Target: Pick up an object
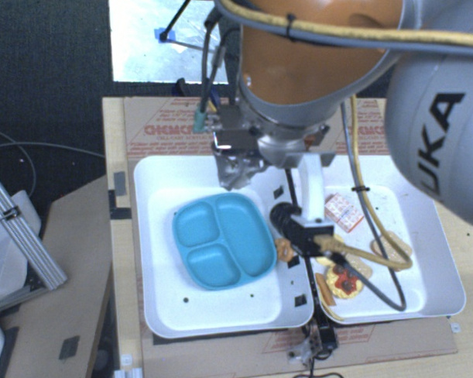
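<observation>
A light blue three-compartment plate (223, 239) lies flat in the middle of the left bin (159, 307). My gripper (236, 173) hangs over the back part of that bin, just beyond the plate's far edge, under the big orange and grey wrist. Nothing shows in its grasp. In the right bin (445, 289), a red and white patterned packet (344, 211) lies near the middle. A small pizza-like toy (343, 283) rests by the front left corner. A small orange-brown piece (284, 251) sits at the wall between the two bins.
The arm's bulk covers the back of the right bin. Both bins stand on a brown cardboard sheet (164, 125). An aluminium frame (22, 246) stands off the bench to the left. White floor shows around the plate in the left bin.
</observation>
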Tool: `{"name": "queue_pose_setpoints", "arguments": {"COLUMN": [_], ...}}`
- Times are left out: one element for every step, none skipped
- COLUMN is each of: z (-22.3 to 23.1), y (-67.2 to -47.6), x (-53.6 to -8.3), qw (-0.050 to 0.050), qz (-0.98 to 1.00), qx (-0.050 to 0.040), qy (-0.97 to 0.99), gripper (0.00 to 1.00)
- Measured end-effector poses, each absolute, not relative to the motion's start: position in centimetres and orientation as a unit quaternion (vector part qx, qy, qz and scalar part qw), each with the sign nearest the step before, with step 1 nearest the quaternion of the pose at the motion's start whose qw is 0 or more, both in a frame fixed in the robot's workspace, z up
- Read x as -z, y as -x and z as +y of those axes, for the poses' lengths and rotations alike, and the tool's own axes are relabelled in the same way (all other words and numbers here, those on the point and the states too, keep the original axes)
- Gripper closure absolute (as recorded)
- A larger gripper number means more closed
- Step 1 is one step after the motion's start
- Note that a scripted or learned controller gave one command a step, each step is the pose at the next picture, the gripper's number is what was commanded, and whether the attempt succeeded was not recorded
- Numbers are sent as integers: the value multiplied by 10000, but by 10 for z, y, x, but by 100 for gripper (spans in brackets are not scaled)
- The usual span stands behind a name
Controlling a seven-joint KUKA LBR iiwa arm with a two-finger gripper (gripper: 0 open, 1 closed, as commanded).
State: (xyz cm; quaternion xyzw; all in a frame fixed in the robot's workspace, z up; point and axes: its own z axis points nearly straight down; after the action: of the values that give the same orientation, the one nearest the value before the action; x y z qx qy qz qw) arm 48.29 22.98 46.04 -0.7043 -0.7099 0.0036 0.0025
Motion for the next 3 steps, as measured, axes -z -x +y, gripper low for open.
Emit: {"name": "queue_pose_setpoints", "arguments": {"z": [234,233,143], "y": [-485,-564,-526], "x": [-339,-545,-536], "qw": [20,-50,-7], "qz": [-7073,-7074,-7047], "qx": [-56,102,5], "qy": [7068,7068,7095], "gripper": [100,100,100]}}
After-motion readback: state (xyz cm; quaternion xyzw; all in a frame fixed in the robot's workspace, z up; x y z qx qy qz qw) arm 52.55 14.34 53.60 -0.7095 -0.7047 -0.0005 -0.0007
